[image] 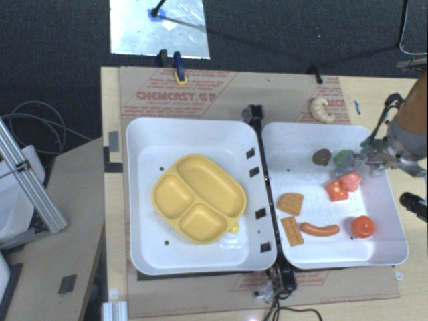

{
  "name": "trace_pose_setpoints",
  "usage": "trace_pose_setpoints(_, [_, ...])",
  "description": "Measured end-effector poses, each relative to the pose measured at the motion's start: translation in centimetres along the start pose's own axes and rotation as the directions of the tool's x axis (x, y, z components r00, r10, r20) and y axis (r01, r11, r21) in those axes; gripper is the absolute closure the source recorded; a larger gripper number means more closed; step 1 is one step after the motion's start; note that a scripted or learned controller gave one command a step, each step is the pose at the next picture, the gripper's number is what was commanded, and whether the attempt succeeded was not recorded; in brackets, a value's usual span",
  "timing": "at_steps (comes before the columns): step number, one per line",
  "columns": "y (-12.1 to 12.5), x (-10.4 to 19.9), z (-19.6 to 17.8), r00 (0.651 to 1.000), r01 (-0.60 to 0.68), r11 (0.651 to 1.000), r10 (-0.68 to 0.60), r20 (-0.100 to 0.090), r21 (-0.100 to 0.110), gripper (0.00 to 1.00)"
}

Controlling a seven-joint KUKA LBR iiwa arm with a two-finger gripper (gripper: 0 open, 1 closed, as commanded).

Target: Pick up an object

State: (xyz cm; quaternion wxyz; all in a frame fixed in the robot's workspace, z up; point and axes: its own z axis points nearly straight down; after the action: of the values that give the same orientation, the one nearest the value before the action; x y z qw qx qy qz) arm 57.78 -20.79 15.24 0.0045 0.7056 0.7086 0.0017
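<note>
The right bin (pixel 384 199) holds several toy foods. A brown lump (pixel 322 157) and a green piece (pixel 344 157) lie at the back. A pink piece (pixel 351 179) and a red-orange piece (pixel 337 191) sit in the middle. A red tomato (pixel 363 227), an orange sausage (pixel 320 230), a toast slice (pixel 291 202) and a cracker (pixel 291 231) lie toward the front. My gripper (pixel 367 158) hangs low over the bin's right back part, just right of the green piece and above the pink one. Nothing visibly sits in it.
The left bin (pixel 144 179) holds a yellow divided plate (pixel 198 197). A pale croissant-shaped toy (pixel 323 110) lies on the bench behind the right bin. The grey arm (pixel 409 129) with its orange band comes in over the right bin's right rim.
</note>
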Motion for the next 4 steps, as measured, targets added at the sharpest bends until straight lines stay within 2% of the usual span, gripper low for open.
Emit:
trace_pose_setpoints(1, [-1.3, 0.2, 7.1, 1.000, -0.003, 1.000, 0.003, -0.005, 0.011, 0.00])
trace_pose_setpoints(2, [-1.0, 0.1, 5.6, 1.000, -0.002, 1.000, 0.002, -0.003, 0.004, 1.00])
trace_pose_setpoints(3, [5.0, 7.6, 6.9, 1.000, 0.006, 1.000, -0.006, -0.008, 0.020, 1.00])
trace_pose_setpoints(4, [2.0, 7.7, -3.3, 1.000, -0.004, 1.000, 0.004, -0.003, 0.003, 1.00])
